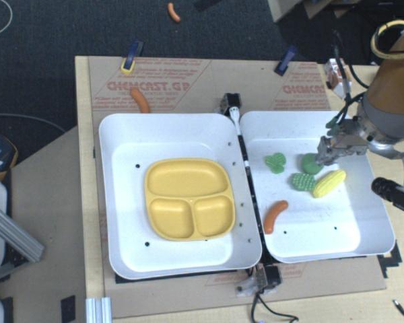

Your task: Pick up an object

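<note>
The right bin (350,242) holds several toy foods. A green broccoli piece (276,162) lies near its left side. A round green piece (310,165) lies partly under my gripper (325,155), which hangs low over the bin's upper right. A bumpy green piece (302,181) touches a yellow corn cob (329,183). An orange sausage (275,216) lies toward the bin's front left. The arm's grey wrist and orange band (390,89) come in from the right.
The left bin (118,180) holds a yellow divided plate (188,198). An orange sausage (140,100) lies on the cardboard behind the left bin, and another (174,11) on the dark floor. Clamps sit between the bins at back (231,103) and front (266,278).
</note>
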Available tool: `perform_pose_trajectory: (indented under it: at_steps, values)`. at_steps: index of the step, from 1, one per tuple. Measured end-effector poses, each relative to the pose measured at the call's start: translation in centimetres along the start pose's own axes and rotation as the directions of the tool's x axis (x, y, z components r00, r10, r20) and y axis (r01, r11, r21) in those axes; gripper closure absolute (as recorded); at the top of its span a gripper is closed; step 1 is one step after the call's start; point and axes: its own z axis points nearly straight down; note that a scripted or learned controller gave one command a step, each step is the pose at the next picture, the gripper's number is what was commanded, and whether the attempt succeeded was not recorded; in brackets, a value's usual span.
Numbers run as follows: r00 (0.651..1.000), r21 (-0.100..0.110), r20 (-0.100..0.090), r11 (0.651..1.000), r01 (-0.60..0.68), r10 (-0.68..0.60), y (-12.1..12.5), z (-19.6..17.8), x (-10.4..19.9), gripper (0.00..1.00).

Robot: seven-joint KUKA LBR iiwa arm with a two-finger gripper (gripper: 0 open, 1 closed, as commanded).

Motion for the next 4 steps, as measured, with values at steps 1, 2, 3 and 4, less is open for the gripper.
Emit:
perform_pose_trajectory:
  at_steps: [1,2,3,4]
  values:
    - [1.0,0.0,-0.001,1.0,0.001,-0.001,3.0,0.7,4.4,1.0]
    - [1.0,0.0,-0.002,1.0,0.002,-0.002,4.8,-0.4,10.0,1.0]
    - [1.0,0.002,-0.002,1.0,0.0,0.0,5.9,0.4,14.5,1.0]
    - [1.0,0.0,-0.001,1.0,-0.002,0.002,7.5,-0.1,16.2,1.0]
